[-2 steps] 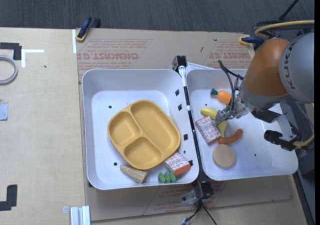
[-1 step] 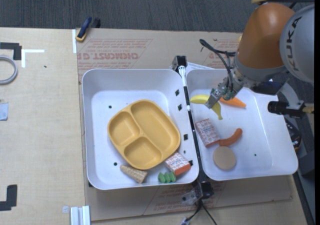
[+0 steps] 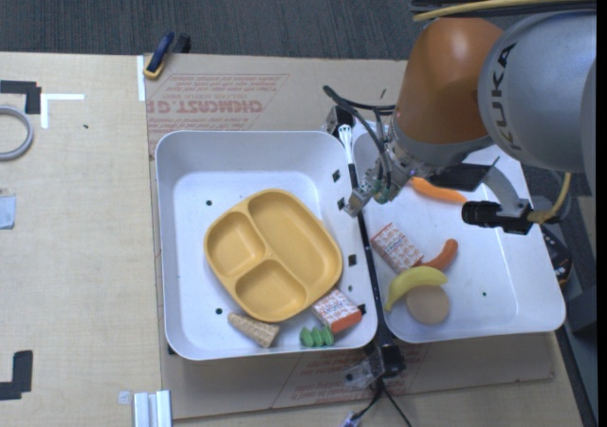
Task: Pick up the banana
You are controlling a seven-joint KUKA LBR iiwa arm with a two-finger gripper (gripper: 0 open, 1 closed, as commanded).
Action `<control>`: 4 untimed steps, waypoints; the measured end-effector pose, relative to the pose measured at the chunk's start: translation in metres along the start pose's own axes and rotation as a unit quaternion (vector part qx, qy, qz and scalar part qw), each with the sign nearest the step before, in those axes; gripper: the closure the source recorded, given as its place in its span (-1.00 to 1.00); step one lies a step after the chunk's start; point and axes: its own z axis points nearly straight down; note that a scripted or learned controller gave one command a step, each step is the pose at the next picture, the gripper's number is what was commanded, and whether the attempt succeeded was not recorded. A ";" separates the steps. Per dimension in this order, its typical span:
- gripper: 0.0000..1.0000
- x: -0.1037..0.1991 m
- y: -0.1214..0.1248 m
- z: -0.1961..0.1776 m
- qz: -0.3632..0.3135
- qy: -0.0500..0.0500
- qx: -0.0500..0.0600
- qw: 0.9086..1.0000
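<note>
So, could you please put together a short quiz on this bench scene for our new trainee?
1. True or false: the banana lies in the right bin.
2. What touches the banana's lower edge? A) the round tan item B) the yellow divided plate C) the carrot
3. Fill in: the gripper hovers near the ___ between the two bins.

Key: 1 true; 2 A; 3 divide.

"KUKA" on arm; cardboard print mirrored, unreadable.
</note>
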 end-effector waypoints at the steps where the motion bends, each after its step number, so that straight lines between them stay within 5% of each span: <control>1: -1.00 0.000 0.000 0.000 0.000 0.000 0.000 1.000; 2: -1.00 0.059 -0.040 -0.010 -0.108 0.000 0.000 0.994; 3: -1.00 0.025 -0.063 -0.004 -0.246 0.000 0.000 0.969; 4: -1.00 0.024 -0.106 0.000 -0.381 0.000 0.000 0.924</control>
